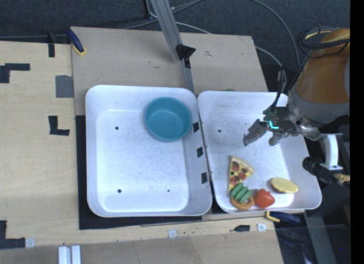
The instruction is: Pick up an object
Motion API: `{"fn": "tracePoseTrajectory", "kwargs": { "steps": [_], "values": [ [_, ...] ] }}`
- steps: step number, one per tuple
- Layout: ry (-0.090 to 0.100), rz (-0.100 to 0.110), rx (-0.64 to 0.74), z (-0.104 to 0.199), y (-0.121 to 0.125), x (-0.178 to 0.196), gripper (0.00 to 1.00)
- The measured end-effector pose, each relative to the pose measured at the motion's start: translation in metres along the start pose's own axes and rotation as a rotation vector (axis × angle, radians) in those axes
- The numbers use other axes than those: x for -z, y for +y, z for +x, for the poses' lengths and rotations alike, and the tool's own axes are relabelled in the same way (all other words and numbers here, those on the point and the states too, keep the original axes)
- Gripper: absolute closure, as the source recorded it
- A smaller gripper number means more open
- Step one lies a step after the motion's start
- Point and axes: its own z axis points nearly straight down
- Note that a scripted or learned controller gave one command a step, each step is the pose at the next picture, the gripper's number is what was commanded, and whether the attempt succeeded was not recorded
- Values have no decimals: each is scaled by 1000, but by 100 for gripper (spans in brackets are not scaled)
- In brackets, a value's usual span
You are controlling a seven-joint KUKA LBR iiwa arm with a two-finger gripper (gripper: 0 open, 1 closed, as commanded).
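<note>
One pizza slice (239, 171) below gripper (264, 135)

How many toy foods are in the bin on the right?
4, all near the front of the right bin: a pizza slice, a green veggie piece just below it, a red tomato, and a yellow piece.

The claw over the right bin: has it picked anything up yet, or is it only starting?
Nothing looks picked up so far. The claw hangs open over the right white bin, with nothing between its fingers. The toy pizza slice, red tomato and yellow oval piece lie in that bin. Lowering, gripping and lifting are all left.
</note>
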Motion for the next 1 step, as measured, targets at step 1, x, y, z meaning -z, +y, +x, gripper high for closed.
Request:
{"fn": "tracePoseTrajectory", "kwargs": {
  "steps": [1],
  "values": [
    [0,0,0,0,0,0,0]
  ]
}}
